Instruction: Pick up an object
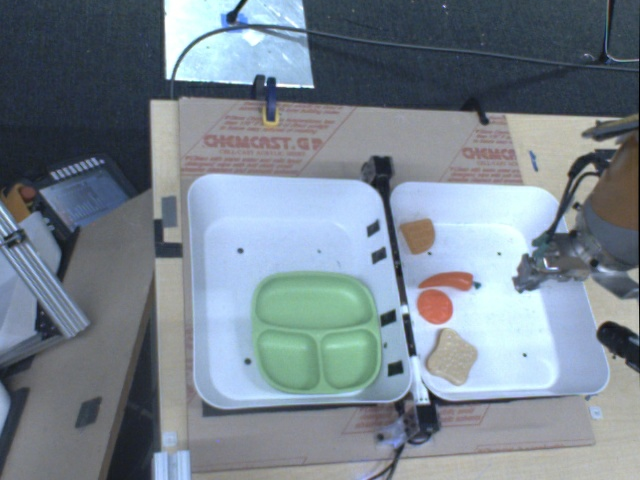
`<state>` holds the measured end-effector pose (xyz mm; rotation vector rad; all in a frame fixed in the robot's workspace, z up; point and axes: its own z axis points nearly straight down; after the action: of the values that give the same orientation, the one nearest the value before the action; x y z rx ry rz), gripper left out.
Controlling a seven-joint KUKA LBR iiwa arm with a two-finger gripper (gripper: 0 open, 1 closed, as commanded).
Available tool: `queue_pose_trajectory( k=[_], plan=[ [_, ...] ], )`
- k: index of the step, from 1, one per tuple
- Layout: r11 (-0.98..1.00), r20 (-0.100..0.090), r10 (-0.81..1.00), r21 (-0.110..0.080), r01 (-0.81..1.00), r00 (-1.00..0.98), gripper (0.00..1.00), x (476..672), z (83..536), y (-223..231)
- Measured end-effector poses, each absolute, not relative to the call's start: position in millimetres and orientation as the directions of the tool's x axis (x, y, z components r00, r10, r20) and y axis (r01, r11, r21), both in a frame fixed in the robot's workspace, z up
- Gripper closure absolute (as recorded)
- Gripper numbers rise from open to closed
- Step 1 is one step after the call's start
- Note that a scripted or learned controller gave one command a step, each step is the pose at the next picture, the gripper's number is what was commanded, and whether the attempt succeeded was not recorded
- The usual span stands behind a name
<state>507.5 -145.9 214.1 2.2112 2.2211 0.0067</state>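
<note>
- Bench [330, 128] carries two white bins; right bin [520, 368] holds four food pieces.
- Gripper [528, 273]: finger state cannot be determined; nothing visibly held.
- Judged status: pick not yet done.

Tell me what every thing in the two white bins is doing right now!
Green three-compartment plastic plate: flat in left bin, nothing on it.
Orange-brown nugget-shaped piece: lying loose, right bin.
Red-orange chili pepper: lying loose.
Round orange-red slice: lying flat.
Tan bread slice: lying flat.
End effector: above right bin.
</note>
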Motion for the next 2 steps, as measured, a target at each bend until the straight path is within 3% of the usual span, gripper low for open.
queue_pose_trajectory(
  k=[1, 2],
  plan=[
    [0.005, -0.002, 1.000, 0.008, 1.000, -0.005, 1.00, 509.4, 268.1, -146.3],
    [0.010, 0.001, 1.000, 0.003, 1.000, -0.010, 1.00, 523.2, 270.6, -88.7]
  ],
)
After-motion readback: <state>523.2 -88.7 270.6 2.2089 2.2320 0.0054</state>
